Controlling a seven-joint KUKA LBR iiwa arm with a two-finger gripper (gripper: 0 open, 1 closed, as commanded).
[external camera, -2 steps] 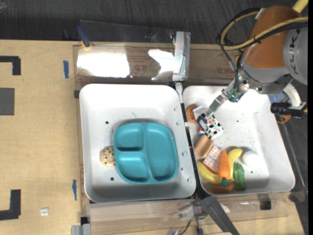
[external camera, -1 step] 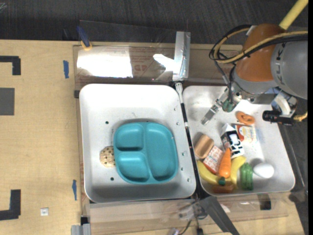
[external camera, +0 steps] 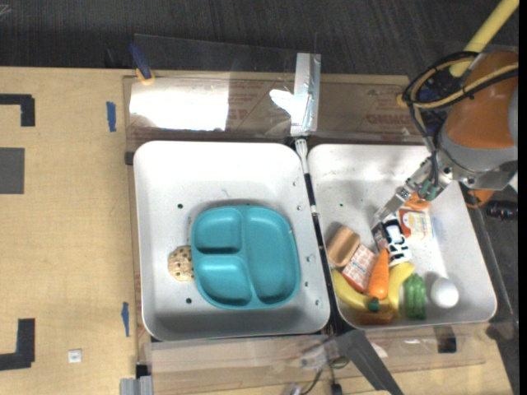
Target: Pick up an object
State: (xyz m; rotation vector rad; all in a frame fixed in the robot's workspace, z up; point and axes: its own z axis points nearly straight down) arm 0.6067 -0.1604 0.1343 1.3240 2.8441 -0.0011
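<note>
Because the toys are piled in the near corner of the right bin (external camera: 354, 167), the gripper (external camera: 394, 212) comes down at the pile's far edge, by a black and white box (external camera: 394, 241). I cannot tell its grip. A carrot (external camera: 379, 276) and banana (external camera: 356, 293) lie nearer. The left bin (external camera: 165, 171) holds a blue tray (external camera: 244, 254) and a cookie (external camera: 180, 262).
</note>
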